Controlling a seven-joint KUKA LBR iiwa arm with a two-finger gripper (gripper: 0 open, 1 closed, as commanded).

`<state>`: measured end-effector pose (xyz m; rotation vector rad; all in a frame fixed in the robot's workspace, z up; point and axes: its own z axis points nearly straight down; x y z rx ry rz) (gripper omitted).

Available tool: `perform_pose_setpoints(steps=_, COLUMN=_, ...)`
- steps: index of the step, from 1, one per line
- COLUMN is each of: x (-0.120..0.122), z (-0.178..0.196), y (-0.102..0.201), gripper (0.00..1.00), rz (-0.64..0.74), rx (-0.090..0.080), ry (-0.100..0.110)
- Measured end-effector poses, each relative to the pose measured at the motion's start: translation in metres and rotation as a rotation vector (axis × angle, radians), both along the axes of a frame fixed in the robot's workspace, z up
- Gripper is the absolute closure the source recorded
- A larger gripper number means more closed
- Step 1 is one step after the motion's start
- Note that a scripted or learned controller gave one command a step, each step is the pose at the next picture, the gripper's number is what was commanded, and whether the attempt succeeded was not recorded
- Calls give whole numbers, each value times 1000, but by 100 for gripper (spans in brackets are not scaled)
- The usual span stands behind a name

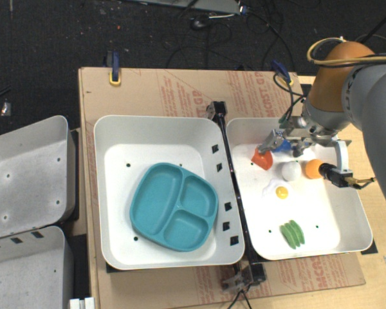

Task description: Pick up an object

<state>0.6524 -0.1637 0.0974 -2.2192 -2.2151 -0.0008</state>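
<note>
The right bin [347,227] holds several small things: a red piece [262,159], a white rounded piece [289,170], an orange ball [312,168], a small yellow piece [282,192] and a green ribbed piece [293,234]. My gripper [275,145] is low over the bin's far left part, reaching in from the right. Its tip is right at the upper edge of the red piece. Whether it touches or holds the red piece is hidden at this angle.
A teal divided plate [174,206] lies in the left bin [109,140]. A black divider [228,172] runs between the two bins. The grey arm with its orange band [338,76] covers the right bin's far right corner. Spare white trays [26,172] lie at the left.
</note>
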Motion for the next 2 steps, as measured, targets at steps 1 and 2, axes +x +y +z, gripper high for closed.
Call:
perform_pose_setpoints(steps=1, x=1, z=15, y=-1, gripper=100, rz=3, rx=-4, ry=-4)
perform_pose_setpoints(steps=2, x=2, z=61, y=-8, gripper=100, rz=2, rx=-7, ry=-10)
